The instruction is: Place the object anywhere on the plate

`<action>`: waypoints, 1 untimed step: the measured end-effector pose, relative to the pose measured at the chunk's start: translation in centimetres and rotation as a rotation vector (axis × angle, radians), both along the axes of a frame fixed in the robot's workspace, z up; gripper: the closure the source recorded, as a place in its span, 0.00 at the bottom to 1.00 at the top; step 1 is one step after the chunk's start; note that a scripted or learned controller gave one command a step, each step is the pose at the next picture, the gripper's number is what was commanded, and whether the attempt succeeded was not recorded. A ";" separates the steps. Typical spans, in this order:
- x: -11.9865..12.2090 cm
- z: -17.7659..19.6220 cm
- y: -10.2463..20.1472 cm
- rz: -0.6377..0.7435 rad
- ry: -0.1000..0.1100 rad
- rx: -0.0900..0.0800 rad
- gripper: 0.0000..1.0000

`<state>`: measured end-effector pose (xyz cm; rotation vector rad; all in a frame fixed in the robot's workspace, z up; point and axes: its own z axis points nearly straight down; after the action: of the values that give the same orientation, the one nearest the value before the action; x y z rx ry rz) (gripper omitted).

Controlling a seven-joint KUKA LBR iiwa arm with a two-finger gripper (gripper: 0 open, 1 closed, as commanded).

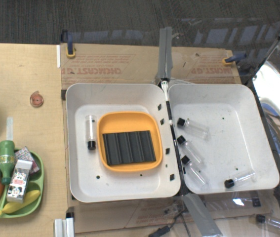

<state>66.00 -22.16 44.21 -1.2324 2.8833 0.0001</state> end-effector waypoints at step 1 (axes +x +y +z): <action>0.0 0.0 0.0 0.204 0.000 -0.001 1.00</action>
<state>66.00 -22.14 44.23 -1.5199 2.7427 -0.0001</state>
